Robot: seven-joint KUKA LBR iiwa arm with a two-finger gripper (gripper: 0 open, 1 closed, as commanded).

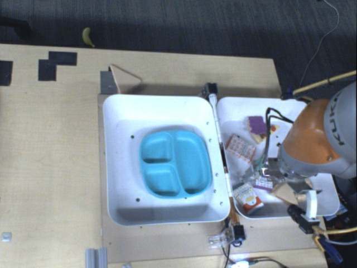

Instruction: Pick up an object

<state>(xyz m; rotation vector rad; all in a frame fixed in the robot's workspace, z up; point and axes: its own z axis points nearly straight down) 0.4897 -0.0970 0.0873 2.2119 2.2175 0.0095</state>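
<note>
Blue three-part tray in the left bin, mid-desk. Small packets heaped in the right bin, near the desk's right edge. Grey arm low over that heap, tool among the packets; state impossible to tell.

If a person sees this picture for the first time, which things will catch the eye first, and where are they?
The bright blue divided tray stands out first; it lies in the middle of the left white bin. Next comes the grey arm with its orange band, reaching from the right down into the right bin. Under it lies a clutter of small things, among them a purple block and a red-patterned packet.
</note>
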